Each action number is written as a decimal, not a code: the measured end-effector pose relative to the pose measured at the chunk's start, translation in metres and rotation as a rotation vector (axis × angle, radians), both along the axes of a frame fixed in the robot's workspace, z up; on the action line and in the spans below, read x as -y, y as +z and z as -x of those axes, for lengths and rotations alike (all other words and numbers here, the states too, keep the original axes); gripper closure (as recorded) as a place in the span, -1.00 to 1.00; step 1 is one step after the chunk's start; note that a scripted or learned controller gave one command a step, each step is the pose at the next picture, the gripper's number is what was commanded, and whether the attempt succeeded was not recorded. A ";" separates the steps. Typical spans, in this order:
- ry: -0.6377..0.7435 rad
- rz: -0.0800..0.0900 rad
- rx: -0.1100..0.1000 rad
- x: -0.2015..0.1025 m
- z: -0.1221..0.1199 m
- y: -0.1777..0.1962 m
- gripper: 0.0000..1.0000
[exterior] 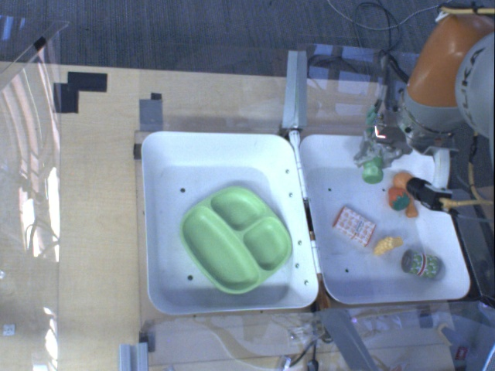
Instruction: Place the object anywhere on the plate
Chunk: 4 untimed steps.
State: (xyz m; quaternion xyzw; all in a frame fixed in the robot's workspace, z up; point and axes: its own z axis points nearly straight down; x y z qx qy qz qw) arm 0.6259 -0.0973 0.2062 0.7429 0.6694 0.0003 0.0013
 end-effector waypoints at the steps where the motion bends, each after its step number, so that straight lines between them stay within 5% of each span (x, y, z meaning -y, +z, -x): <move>1: 0.017 -0.002 -0.003 -0.061 0.011 -0.024 1.00; 3: 0.108 -0.002 -0.004 -0.184 0.086 -0.024 1.00; 4: 0.132 -0.002 -0.001 -0.251 0.097 0.023 1.00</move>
